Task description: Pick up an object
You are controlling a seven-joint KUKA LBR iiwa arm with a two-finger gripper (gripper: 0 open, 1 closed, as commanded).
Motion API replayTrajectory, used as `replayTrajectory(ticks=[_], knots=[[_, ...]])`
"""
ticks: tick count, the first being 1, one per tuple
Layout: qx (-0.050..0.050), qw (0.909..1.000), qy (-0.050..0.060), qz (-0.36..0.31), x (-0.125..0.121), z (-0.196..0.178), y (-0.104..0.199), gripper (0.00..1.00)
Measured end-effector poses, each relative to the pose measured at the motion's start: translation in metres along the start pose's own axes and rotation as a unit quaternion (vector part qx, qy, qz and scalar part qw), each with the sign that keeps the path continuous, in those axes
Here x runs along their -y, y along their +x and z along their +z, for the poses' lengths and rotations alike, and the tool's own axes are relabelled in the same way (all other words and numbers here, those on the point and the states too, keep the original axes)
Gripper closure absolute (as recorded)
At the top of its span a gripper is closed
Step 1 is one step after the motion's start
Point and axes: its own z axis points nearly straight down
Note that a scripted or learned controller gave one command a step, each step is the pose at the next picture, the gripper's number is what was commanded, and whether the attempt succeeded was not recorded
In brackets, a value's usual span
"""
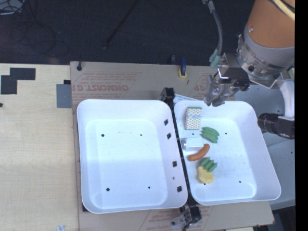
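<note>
The end effector (pixel 215 100) is hovering over the far rim of the right white plastic bin (pixel 262 129); whether it is clenched, I cannot tell. Nearest is lying the small patterned white box (pixel 193 118), near that bin's far-left corner; descending squarely over it looks wisest.

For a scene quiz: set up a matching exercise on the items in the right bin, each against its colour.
Things:
1. box
2. bean pod
3. sausage
4. corn cob

Colours:
A. orange-red
B. yellow
C. white with fine green pattern
D. green

Pairs: 1-C, 2-D, 3-A, 4-B
</note>
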Motion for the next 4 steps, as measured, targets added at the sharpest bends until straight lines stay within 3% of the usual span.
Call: replayTrajectory(ticks=[1,2,3,4], knots=[[0.001,1.0,0.007,0.004,0.033,0.062,-0.069,1.0],[0.0,1.0,0.009,-0.002,0.017,0.158,0.011,1.0],[0.001,1.0,0.002,0.004,0.032,0.119,-0.058,1.0],[0.001,1.0,0.002,0.002,-0.053,0.112,-0.078,1.0]])
